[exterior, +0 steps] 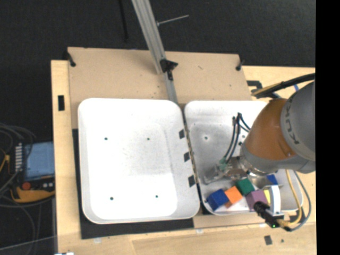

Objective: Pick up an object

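Note:
Several small blocks lie along the front edge of the right bin (pixel 204 124): a blue block (pixel 217 199), an orange block (pixel 232 195), a green block (pixel 244 186) and a purple block (pixel 257 197). A second small blue piece (pixel 272 179) peeks out from under the arm. My gripper (pixel 218 172) is low inside the right bin, just above and left of the orange and blue blocks. The wrist with its orange band (pixel 265 137) hides much of the bin's right side.
The left bin (pixel 130 155) sits beside the right one, their walls meeting at mid-frame. A slanted metal pole (pixel 151 31) rises behind the bins. A blue box (pixel 40 160) with cables sits off the bench at far left.

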`<state>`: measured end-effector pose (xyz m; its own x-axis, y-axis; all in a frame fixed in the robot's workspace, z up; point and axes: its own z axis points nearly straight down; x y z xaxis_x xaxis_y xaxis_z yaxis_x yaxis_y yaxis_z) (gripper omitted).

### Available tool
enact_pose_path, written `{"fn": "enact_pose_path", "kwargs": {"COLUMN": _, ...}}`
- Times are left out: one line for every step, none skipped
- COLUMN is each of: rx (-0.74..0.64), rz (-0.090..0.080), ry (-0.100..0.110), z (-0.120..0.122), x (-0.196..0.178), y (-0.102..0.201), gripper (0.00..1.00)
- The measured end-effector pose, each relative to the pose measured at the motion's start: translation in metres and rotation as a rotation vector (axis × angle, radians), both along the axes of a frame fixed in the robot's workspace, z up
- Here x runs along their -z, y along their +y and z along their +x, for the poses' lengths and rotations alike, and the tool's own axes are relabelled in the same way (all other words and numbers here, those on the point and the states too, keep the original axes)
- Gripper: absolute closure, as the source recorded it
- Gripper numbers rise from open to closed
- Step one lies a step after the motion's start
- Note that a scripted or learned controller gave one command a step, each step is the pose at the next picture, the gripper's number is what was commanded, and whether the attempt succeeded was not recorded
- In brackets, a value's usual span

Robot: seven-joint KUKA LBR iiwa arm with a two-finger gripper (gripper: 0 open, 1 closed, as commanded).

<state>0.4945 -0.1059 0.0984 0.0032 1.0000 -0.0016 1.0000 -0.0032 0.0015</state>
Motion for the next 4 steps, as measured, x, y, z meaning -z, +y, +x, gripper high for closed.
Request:
{"fn": "enact_pose_path", "kwargs": {"rx": 0.007, "rz": 0.002, "ry": -0.005, "z": 0.001, "x": -0.011, "y": 0.0, "gripper": 1.0}}
{"fn": "enact_pose_path", "kwargs": {"rx": 0.001, "rz": 0.001, "ry": -0.001, "z": -0.007, "x": -0.064, "y": -0.003, "gripper": 1.0}}
{"fn": "enact_pose_path", "kwargs": {"rx": -0.007, "rz": 0.001, "ry": -0.004, "z": -0.005, "x": -0.106, "y": -0.004, "gripper": 1.0}}
{"fn": "enact_pose_path", "kwargs": {"rx": -0.011, "rz": 0.003, "ry": -0.001, "z": 0.025, "x": -0.102, "y": 0.039, "gripper": 1.0}}
